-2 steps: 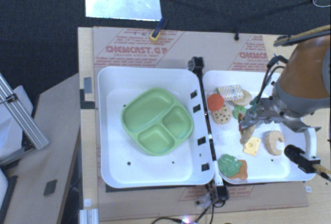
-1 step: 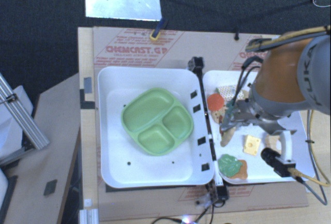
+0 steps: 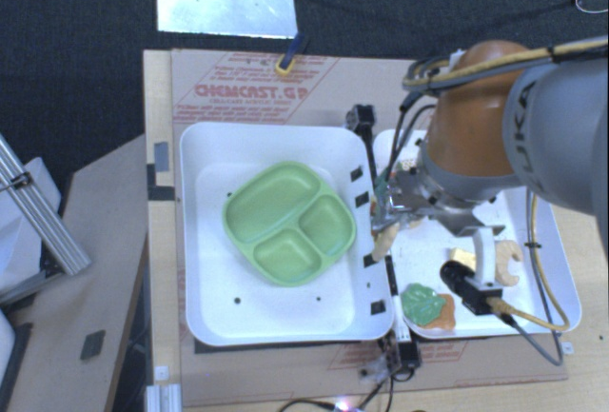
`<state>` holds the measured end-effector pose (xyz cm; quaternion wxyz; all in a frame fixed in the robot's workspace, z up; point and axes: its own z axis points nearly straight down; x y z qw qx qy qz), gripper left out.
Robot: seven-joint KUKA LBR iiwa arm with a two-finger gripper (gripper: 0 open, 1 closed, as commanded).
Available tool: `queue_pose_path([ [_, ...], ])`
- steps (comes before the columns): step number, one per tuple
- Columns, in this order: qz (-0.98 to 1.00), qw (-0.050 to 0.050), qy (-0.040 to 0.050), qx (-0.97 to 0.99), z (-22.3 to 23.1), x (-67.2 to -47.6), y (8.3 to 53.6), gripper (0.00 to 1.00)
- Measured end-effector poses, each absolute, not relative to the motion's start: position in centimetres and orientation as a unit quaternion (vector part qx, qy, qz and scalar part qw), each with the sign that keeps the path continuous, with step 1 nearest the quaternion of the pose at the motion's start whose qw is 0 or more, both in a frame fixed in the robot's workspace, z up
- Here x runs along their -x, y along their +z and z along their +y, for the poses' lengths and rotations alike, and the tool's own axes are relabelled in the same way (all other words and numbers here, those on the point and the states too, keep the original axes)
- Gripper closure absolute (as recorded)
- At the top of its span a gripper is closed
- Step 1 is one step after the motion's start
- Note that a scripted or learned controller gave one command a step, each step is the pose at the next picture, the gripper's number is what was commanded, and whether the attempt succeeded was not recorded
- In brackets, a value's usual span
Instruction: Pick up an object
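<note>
Pincer (image 3: 385, 227) low, green divided plate (image 3: 288, 223)

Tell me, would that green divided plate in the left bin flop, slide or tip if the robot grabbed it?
The green divided plate looks like moulded plastic, so probably stiff and light. Its glossy surface and the smooth left bin suggest it may slide when pushed. It is wide and shallow, so it would likely tilt if lifted by one rim.

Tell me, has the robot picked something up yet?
Not yet, from what shows. Done: the arm has reached over the right bin. In hand: nothing visibly lifted. Left: the green toy and tan piece lie in that bin; the green divided plate sits in the left bin.
</note>
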<state>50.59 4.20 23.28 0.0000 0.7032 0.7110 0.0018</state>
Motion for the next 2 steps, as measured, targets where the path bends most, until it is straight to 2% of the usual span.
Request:
queue_pose_path([
  [1,0.710,0.000,0.0006,-0.704,6.5,-50.8,22.8,1.00],
  [2,0.707,0.000,0.0000,-0.707,5.6,-49.7,23.0,1.00],
])
